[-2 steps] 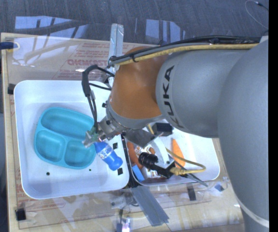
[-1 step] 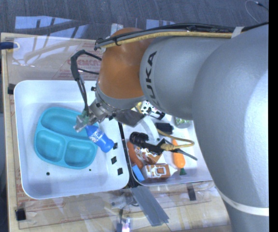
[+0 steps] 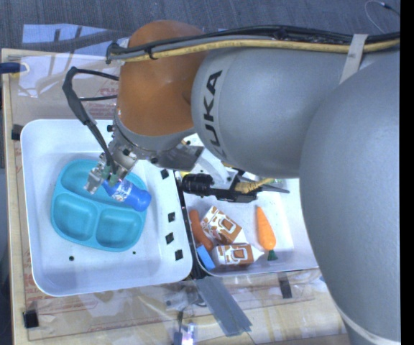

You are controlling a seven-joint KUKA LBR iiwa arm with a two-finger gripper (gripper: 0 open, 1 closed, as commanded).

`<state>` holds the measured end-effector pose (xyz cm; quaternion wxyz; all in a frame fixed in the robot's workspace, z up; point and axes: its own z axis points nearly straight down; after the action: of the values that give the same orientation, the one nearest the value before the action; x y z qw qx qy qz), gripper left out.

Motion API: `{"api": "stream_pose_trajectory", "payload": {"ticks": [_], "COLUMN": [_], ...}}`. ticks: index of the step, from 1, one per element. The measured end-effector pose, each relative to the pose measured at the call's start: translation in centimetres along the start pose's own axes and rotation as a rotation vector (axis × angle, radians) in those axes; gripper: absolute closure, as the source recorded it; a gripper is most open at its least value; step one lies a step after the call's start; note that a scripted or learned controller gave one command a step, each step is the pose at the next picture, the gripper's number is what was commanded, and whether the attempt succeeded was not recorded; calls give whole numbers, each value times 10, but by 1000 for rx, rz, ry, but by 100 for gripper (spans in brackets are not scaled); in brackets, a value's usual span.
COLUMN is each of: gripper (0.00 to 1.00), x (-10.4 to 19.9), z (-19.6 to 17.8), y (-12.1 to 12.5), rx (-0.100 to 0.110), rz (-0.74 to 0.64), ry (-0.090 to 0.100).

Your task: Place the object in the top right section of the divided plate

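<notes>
The arm (image 3: 279,113) is a smooth, rounded grey casing with a glossy orange band (image 3: 153,77) above the wrist. It crosses the upper and right parts of the frame and narrows to a small metallic gripper (image 3: 100,180) left of centre. Under the gripper, in the left bin (image 3: 34,192), a shallow white tray with rounded corners and a matte plastic look, sits the divided plate (image 3: 85,218). The plate is a soft-cornered turquoise dish with raised ridges; two compartments show along its lower edge and one at its upper left. The object (image 3: 131,195) is a small cylinder of darker, shinier blue with a pale, glinting patch near its left end. It lies on its side across the upper right part of the plate, slanting down to the right, and its right end reaches the plate's rim. The ridges beneath it are hidden, so the exact compartment cannot be made out. The gripper is directly at the object's upper left end, touching or nearly touching it, while the rest of the cylinder lies free to the gripper's lower right. Whether the gripper is clenched on it or released cannot be told at this angle. The right bin (image 3: 297,246), lower centre right, holds a tapered orange carrot (image 3: 265,228) and two boxy brown-and-white cartons (image 3: 225,239) stacked close together. A slim orange stick (image 3: 195,227) lies just left of them.
</notes>
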<state>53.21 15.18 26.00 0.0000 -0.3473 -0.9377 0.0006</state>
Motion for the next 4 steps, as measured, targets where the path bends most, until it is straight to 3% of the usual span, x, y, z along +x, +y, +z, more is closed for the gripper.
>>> {"api": "stream_pose_trajectory", "payload": {"ticks": [1, 2, 3, 4], "gripper": [100, 100, 100, 100], "x": [-42, -70, 26, -13], "z": [31, 2, -15, 13], "y": [-69, 19, 44, -19], "rx": [2, 1, 2, 2], "rz": [28, -1, -35, 38], "ry": [1, 1, 3, 1]}}
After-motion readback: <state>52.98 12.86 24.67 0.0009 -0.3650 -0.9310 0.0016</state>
